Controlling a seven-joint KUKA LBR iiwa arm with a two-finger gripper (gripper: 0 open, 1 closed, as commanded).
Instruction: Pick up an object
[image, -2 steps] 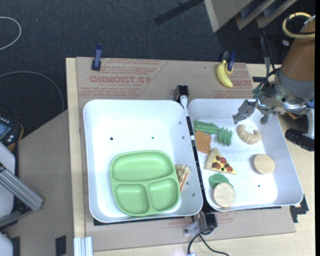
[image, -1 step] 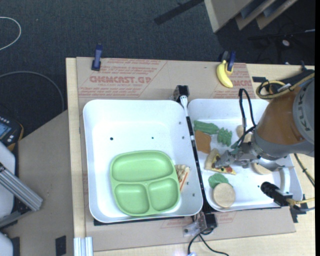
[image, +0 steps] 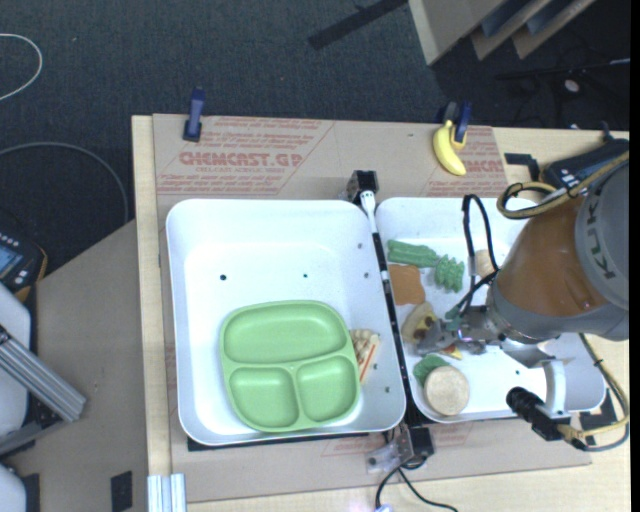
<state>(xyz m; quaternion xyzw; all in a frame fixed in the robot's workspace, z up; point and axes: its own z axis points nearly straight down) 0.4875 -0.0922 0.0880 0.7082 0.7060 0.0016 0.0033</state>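
Altogether two white bins (image: 190, 300) hold one green divided tray (image: 288, 362) and several small objects (image: 425, 262), while the gripper (image: 452, 335) hangs low, its state unclear.

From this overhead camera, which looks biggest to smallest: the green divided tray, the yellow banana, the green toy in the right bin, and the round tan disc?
1. Green tray, by far the largest.
2. Green toy.
3 and 4. Tan disc and banana look about alike, one round, one long and thin, so I won't rank them.

Glossy plastic green tray (image: 290, 362); smooth white bins (image: 190, 300); cardboard bench (image: 240, 150).
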